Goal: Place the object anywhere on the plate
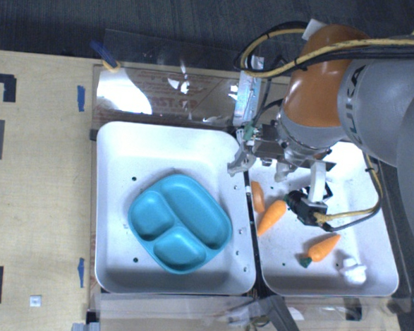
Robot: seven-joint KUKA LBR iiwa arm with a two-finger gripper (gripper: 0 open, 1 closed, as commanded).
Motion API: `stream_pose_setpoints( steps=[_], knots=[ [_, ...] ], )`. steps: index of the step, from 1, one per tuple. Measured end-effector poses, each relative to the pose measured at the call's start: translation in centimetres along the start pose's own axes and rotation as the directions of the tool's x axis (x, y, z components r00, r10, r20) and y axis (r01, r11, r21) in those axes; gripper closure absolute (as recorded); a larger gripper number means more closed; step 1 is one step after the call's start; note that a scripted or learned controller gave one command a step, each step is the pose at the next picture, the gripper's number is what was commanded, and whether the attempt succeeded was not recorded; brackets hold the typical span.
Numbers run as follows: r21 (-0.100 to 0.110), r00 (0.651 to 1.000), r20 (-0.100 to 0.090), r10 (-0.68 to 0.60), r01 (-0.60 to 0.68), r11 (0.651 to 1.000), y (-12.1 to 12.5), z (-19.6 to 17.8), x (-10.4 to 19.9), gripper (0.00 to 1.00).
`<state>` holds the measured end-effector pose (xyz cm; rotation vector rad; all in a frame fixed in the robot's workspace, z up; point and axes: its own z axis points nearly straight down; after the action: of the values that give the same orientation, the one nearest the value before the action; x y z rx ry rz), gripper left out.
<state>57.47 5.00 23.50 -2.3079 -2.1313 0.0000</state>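
Nearest the camera, a small white object (354,272) lies in the right bin (375,283), just beside a green-topped carrot (323,247). Farther back, a blue divided plate (180,223) sits in the left bin (113,190). Two more carrots (272,215) lie in the right bin under the gripper (260,168); I cannot tell whether it is clenched. Lettering on the arm (382,88) is too blurred to read.

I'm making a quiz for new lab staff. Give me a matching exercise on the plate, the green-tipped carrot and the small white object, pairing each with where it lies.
Things: 1 plate; 2 green-tipped carrot; 3 small white object.
Places: A lower right corner of the right bin; B left bin; C right bin, near its middle.
Pairs: 1-B; 2-C; 3-A.
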Motion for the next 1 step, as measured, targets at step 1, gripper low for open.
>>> stream_pose_setpoints(
  steps=[1],
  knots=[
    [-0.003,1.000,0.000,-0.002,0.002,1.000,0.08,-1.05,0.08,1.00]
  ],
)
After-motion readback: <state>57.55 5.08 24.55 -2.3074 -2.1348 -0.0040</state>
